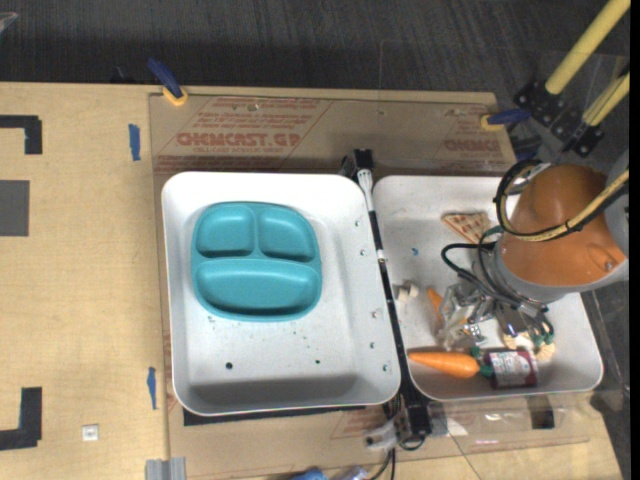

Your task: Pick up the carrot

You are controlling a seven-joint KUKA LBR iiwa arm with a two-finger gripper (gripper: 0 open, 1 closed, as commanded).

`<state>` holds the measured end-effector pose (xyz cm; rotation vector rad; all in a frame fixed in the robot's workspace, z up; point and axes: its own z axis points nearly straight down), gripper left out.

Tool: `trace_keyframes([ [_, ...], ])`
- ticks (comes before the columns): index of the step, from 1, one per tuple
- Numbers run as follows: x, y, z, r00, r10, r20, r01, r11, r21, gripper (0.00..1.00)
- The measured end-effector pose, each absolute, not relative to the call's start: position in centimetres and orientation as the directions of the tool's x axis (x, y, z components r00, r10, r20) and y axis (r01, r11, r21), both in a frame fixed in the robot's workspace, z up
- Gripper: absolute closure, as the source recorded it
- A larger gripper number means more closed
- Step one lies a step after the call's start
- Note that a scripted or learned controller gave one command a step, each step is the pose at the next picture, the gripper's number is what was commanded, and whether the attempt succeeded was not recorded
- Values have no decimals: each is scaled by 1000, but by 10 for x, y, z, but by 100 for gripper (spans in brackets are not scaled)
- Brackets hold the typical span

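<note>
here, the carrot point(444, 364) lies along the near wall of the right bin point(590, 363), its thick end touching a small can point(512, 368). just behind, the hand point(468, 313) hangs among small clutter; whether it's apart or together, cannot tell. the left bin point(180, 268) holds a blue divided plate point(257, 260).

Glossy white plastic bins point(200, 298), matt cardboard point(300, 128)
</note>
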<state>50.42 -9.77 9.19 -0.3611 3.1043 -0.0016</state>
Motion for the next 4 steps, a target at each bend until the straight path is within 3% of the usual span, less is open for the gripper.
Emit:
trace_keyframes([
  [1,526,-92,92,-1000,-28,-13,-28,1000,-2,100],
  [2,527,-92,91,-999,-28,-18,-28,1000,-2,0],
  [3,531,-91,104,-999,-29,-30,-29,1000,-3,100],
  [4,531,-91,103,-999,-29,-29,-29,1000,-3,0],
])
